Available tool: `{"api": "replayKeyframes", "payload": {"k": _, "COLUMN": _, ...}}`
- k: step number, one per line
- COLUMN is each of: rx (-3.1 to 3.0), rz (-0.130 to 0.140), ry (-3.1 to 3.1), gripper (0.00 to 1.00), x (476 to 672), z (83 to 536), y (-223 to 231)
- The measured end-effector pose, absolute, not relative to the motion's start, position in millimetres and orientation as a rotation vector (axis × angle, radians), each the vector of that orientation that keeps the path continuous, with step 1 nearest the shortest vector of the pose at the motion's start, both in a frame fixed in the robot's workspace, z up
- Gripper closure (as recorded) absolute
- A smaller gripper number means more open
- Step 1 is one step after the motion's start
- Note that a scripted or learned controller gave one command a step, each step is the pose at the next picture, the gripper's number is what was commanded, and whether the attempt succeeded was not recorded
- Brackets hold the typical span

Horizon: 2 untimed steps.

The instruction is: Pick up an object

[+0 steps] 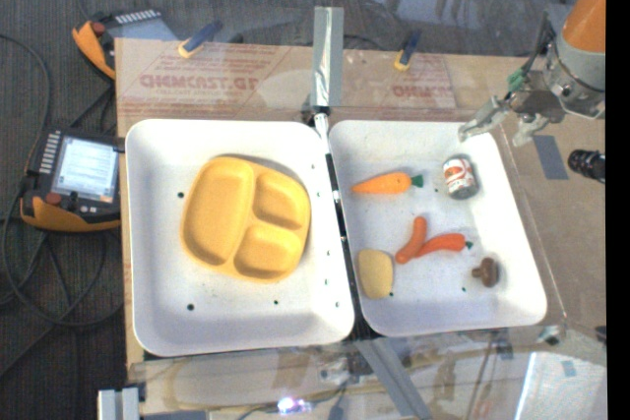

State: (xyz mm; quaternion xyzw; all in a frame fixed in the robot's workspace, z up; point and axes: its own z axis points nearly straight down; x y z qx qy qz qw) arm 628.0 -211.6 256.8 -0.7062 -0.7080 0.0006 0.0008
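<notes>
The left shallow white bin (148,310) holds a yellow sectioned plastic tray (248,217); the right white bin (522,285) holds an orange carrot (382,183) and small can (459,177); the gripper (507,118), fingers apart, hovers at upper right.

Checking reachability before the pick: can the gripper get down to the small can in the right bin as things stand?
Probably yes. The gripper hovers above the right bin's upper right corner, close to the can, which lies apart from the carrot with nothing over it.

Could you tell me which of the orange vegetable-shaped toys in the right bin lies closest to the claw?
The carrot with the green tip, alone near the bin's far edge, lies closest to the claw. The other two orange pieces lie touching each other further toward the near edge.
</notes>
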Motion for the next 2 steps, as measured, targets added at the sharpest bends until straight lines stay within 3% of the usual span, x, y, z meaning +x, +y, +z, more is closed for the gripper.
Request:
{"api": "replayKeyframes", "payload": {"k": 1, "rx": -2.348, "rz": -0.021, "ry": -2.118, "gripper": 0.0, "x": 616.7, "z": 125, "y": -181}}
{"api": "replayKeyframes", "payload": {"k": 2, "rx": -2.28, "rz": 0.008, "ry": -2.164, "gripper": 0.0, "x": 627.2, "z": 97, "y": -197}}
